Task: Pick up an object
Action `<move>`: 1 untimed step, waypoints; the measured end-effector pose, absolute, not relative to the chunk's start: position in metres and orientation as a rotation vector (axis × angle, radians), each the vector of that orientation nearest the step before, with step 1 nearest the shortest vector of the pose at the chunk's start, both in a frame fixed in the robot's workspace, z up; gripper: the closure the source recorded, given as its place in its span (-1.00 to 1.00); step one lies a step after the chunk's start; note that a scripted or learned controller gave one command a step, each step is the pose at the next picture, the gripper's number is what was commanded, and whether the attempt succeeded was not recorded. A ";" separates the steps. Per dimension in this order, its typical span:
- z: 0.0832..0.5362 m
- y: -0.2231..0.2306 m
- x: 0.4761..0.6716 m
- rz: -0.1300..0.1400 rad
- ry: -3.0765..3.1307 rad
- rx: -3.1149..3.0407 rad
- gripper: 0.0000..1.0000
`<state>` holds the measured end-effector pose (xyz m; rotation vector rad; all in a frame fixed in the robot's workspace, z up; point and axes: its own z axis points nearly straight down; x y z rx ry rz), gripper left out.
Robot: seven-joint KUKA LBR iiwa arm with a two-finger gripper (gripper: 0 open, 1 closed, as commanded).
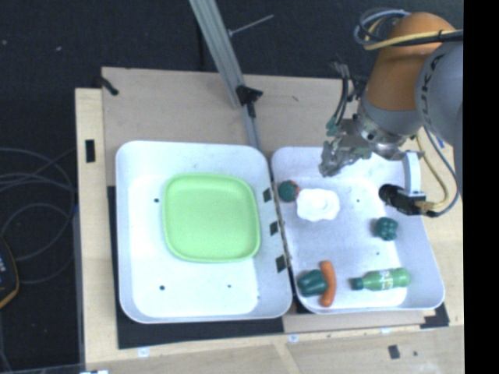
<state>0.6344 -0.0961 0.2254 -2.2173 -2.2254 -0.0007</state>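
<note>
White object (317,205) lies just below the end effector (334,164), whose finger state I cannot tell.

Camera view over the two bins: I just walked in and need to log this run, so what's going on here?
The gripper hangs over the back of the right bin, above and apart from the white object; nothing shows between its fingers. Also in that bin lie a green bottle, an orange sausage-shaped piece and small green items. The left bin holds a green plate. Nothing is picked yet.
</note>
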 end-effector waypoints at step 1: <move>0.239 -0.045 0.625 -0.004 -2.226 -2.218 1.00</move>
